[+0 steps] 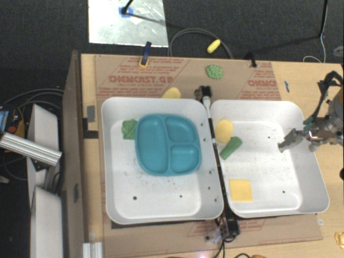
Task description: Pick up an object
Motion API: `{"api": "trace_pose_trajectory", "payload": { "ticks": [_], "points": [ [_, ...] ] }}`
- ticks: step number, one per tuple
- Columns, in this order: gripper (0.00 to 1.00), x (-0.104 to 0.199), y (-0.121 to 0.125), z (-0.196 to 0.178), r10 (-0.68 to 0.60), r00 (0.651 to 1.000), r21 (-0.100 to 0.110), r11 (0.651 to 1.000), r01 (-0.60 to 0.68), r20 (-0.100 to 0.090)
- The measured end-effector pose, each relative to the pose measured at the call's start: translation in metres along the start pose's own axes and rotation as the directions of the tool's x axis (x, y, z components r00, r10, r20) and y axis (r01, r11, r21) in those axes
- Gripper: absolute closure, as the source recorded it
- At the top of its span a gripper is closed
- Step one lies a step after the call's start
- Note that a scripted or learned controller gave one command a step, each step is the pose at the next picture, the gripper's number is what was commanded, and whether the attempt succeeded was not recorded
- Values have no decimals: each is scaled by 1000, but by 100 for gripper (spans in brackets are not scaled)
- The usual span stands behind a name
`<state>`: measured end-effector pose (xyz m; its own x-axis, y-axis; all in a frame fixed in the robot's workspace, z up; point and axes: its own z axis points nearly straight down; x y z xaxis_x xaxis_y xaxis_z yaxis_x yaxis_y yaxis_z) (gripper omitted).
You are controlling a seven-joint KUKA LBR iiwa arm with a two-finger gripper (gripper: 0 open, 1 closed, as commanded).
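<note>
Objects lie in our right bin (pixel 290 112): a yellow square (pixel 241 190) near, a green stick (pixel 229 148) and yellow lump (pixel 224 127) left. Our gripper (pixel 287 140) hovers right, fingers' spread untellable. Crowded pieces beside the wall could deflect a grasp.

The cardboard sheet (pixel 161 74) under the bins bears red print reading roughly "CHEMCAST", repeated at right.

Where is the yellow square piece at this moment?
The yellow square piece lies flat in the right bin, near its front edge, below the green stick and the yellow round piece.
</note>
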<state>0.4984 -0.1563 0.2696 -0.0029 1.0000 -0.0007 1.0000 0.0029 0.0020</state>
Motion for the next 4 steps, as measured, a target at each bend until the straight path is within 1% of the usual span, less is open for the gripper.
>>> {"api": "trace_pose_trajectory", "payload": {
  "ticks": [1, 2, 3, 4],
  "points": [
    [0, 41, 33, 107, -6, 1000, 8, 1000, 6, -4],
    [0, 76, 37, 189, -4, 1000, 5, 1000, 4, -3],
    [0, 60, 83, 184, -3, 1000, -4, 1000, 3, 1],
    [0, 70, 137, 184, -4, 1000, -6, 1000, 4, 0]
  ]
}}
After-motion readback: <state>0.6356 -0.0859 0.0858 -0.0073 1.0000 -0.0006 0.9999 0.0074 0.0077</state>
